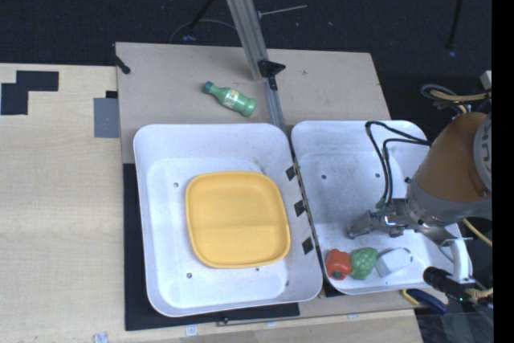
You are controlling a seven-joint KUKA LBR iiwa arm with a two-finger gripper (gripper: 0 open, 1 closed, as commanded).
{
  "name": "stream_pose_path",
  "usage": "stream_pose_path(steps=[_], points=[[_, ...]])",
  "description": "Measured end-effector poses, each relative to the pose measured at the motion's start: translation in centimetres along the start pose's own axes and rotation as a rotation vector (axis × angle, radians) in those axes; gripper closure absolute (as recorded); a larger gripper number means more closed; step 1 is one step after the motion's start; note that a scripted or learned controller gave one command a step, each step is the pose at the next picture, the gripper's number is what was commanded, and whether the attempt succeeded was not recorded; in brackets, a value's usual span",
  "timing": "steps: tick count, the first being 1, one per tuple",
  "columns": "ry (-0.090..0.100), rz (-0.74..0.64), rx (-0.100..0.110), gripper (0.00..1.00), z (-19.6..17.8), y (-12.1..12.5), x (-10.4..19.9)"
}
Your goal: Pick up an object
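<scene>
In the right bin [345,149], three small things lie along the front wall: a red toy vegetable [338,263], a knobbly green one [364,262] touching it, and a pale grey-white block [393,261] just to their right. My gripper [359,228] hangs low over the bin floor, a little behind and above the red and green pieces, with nothing visibly in it. The grey arm with its orange band [450,165] reaches in from the right. A yellow square plate [238,218] lies flat in the left bin [161,173].
A small green bottle [230,99] lies on its side on the bench behind the left bin. A slanted aluminium rail [245,12] rises behind the bins. A black cable [384,153] loops over the right bin's back part.
</scene>
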State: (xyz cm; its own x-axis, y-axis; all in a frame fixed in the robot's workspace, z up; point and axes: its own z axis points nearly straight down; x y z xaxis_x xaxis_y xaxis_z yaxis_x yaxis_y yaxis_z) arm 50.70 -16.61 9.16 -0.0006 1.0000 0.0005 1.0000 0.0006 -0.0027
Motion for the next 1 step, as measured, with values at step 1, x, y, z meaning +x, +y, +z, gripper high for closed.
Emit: stream_pose_path(steps=[1], points=[[0.000,0.002,-0.003,1.00,-1.20,0.06,-0.13]])
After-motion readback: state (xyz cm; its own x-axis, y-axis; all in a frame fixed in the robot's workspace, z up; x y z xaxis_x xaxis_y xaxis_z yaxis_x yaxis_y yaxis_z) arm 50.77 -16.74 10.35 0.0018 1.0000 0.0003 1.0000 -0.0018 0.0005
